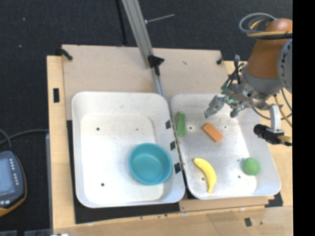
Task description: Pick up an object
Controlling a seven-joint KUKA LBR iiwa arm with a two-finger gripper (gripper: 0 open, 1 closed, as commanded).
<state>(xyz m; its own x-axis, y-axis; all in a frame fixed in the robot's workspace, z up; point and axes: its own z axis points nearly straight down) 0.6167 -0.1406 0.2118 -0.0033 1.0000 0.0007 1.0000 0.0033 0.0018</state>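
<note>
Nothing is picked up yet, we judge: our hand [223, 108] hovers with fingers apart above the right bin [269, 181], near the orange block [212, 132], gripping nothing.

Arm [268, 53] cut off at the view's right edge; upper links out of sight. Gripper [224, 108] small and blurred above the right bin's [266, 191] back edge; finger spread unreadable. Grey-orange device [10, 181] cropped by the left edge. Metal pole [140, 28] runs off the top edge. Green block [180, 124] at the right bin's left rim, shape unclear.
</note>
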